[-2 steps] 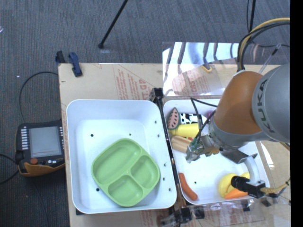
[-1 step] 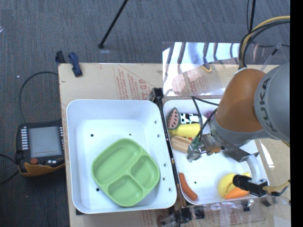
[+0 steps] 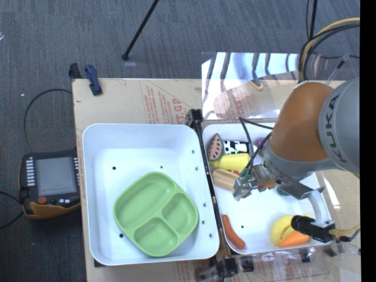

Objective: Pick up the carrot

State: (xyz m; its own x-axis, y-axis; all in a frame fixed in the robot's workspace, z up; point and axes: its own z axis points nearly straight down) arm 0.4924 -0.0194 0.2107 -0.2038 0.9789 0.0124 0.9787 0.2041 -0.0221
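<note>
Your gripper (image 3: pixel 242 188) hangs low over the right bin (image 3: pixel 258 219), in its middle, under the arm's orange band. You cannot tell from this slant whether it is open or shut, and you can see nothing held in it. Its tip sits just at the right end of a tan, stick-shaped piece (image 3: pixel 225 179) that lies slanted near the bin's left wall; whether they touch, you cannot tell.

Just behind that piece you have a yellow item (image 3: pixel 235 161), and behind it, in the far left corner, a watermelon slice (image 3: pixel 215 147) with a black-and-white patterned item (image 3: pixel 237 147) beside it.

Toward the near edge, a red-orange sausage (image 3: pixel 234 232) lies slanted by the left wall, apart from the gripper.

The carrot (image 3: pixel 295 239) is in the bin's near right corner, well apart from the gripper. It is a small orange shape lying tucked against the near side of a yellow fruit (image 3: pixel 282 228), touching it or nearly so.

The left bin (image 3: pixel 106 157) holds a green divided plate (image 3: pixel 155 213), turned at a slant, in its near half.

Both bins stand side by side on the desk (image 3: pixel 147 98), which has a blue clamp (image 3: pixel 93 79) at its far left corner. On the floor to the left lies a control pendant (image 3: pixel 50 181) with a screen.
</note>
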